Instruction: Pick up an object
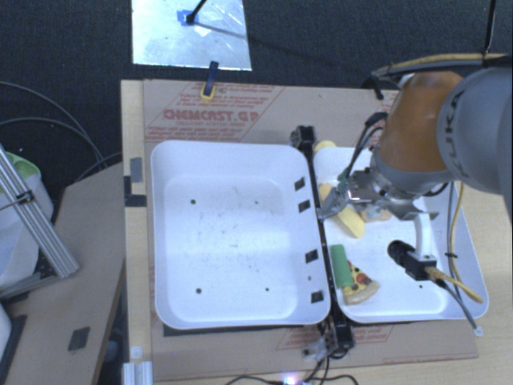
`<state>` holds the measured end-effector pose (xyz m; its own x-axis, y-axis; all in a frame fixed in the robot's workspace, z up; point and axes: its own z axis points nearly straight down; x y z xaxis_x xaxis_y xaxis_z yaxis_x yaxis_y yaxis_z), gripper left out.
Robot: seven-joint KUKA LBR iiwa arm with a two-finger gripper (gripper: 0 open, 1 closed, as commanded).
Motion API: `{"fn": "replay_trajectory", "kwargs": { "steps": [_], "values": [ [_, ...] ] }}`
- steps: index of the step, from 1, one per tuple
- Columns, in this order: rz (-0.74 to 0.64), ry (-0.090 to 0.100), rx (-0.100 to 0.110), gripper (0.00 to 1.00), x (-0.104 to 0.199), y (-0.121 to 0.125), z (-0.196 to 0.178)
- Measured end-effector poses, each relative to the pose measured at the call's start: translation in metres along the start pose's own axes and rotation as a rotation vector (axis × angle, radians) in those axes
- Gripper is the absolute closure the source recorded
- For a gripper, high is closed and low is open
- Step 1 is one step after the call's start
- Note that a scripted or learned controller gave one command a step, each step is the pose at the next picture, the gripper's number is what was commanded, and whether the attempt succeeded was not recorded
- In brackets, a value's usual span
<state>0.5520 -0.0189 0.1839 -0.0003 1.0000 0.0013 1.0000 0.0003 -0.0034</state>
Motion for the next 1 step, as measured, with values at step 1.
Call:
{"fn": "replay_trajectory", "kwargs": {
  "steps": [1],
  "values": [
    [0.0,-0.002,-0.006,0.0,-0.0159,0.0142,-0.0008]
  ]
}}
